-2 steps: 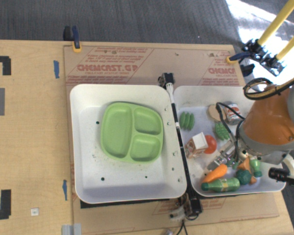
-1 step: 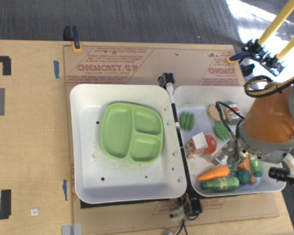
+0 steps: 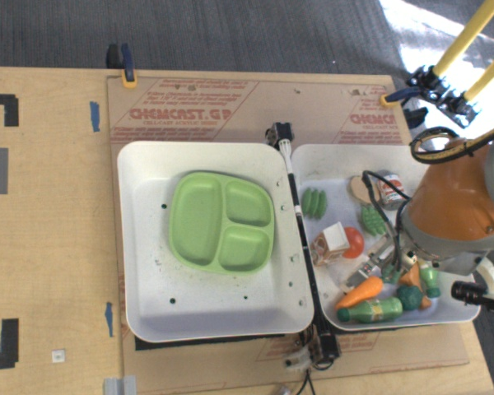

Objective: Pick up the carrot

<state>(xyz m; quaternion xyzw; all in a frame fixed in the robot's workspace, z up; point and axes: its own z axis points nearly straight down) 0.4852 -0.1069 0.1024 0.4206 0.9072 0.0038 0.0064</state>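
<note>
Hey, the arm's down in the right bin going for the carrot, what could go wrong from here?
The orange carrot lies against a green bottle-shaped toy, so the hand may catch that instead or pinch both. A second small orange piece sits nearby and could be mistaken for the target. A push could also slide the carrot against the right white bin's near wall.
</note>
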